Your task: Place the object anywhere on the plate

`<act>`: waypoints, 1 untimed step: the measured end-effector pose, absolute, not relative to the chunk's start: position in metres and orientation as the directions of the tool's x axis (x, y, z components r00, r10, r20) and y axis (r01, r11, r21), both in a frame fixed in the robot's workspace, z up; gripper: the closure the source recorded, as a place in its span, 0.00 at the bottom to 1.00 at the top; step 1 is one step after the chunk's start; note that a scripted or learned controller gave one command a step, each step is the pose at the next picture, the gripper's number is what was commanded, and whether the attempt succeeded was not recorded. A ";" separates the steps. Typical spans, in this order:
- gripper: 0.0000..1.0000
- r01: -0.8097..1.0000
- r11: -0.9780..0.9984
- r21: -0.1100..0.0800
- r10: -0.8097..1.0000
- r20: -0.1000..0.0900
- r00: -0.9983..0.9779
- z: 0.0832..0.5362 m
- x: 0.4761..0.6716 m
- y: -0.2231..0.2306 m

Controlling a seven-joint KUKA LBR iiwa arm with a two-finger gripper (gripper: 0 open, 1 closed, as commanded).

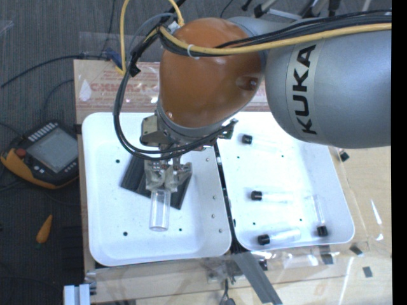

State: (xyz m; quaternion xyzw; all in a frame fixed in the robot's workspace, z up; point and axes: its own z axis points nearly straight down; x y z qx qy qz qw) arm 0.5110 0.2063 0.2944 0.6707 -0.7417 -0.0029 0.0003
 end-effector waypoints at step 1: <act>1.00 -0.970 -0.245 0.002 -0.970 -0.006 0.245 0.343 0.485 0.214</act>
